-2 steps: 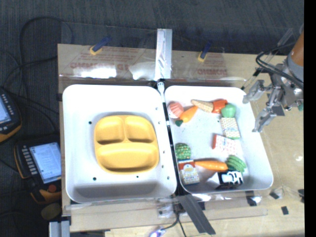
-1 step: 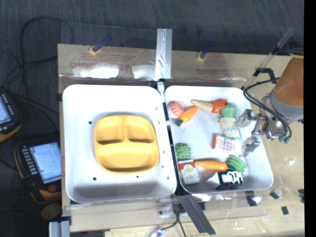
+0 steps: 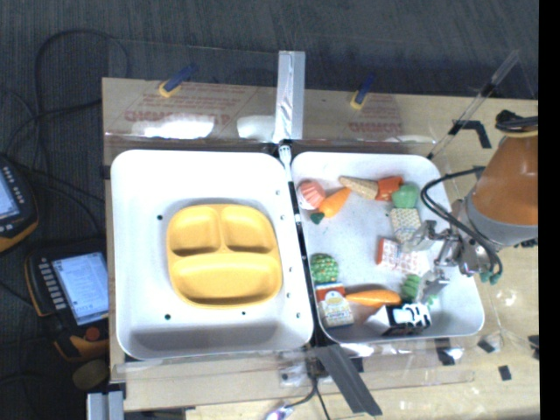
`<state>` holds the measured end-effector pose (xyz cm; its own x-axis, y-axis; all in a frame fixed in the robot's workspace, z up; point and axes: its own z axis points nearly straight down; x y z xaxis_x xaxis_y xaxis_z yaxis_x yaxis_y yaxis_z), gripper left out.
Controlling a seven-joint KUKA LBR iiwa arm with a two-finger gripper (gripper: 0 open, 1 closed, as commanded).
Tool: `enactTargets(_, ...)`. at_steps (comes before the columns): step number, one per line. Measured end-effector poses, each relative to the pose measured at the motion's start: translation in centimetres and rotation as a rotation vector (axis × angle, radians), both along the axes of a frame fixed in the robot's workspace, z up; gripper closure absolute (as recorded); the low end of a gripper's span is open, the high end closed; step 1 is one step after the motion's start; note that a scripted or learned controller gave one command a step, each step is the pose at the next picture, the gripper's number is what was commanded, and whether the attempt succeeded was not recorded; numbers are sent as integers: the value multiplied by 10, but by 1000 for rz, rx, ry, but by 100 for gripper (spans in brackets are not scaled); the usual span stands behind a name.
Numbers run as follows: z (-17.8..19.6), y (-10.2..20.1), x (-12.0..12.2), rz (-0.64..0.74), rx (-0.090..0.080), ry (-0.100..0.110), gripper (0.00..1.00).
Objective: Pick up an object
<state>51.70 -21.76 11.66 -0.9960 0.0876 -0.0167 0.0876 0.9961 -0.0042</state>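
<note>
- The gripper [image 3: 435,274] hung low over the right bin [image 3: 363,166], close to that bin's right wall and a little toward its front edge.
- Whether anything sat in its grasp could not be told; the metal parts there were small and blurred.
- The nearest candidate, a small green piece [image 3: 411,285], lay just beside the gripper, on the side toward the bin's middle.
- A red-and-white packet [image 3: 395,255] lay near it, further toward the middle and slightly back; its long axis ran roughly across the bin.
- An orange carrot [image 3: 372,297] lay along the front edge, long axis parallel to that edge, with a black-and-white item [image 3: 408,317] in the front right corner.
- The bin floor was smooth and white; things crowded the front right corner, so room for a descent looked tight against the wall.
- The left bin [image 3: 131,234] carried a yellow divided tray [image 3: 225,251], well apart from the arm.
</note>
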Motion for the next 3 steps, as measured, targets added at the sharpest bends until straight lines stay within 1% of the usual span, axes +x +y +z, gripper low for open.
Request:
enactTargets(1,-26,29,52,-33,0,-1,0)
enactTargets(2,-26,92,41,161,-3,1,0)
enactTargets(3,-25,110,-16,93,1,-2,0)
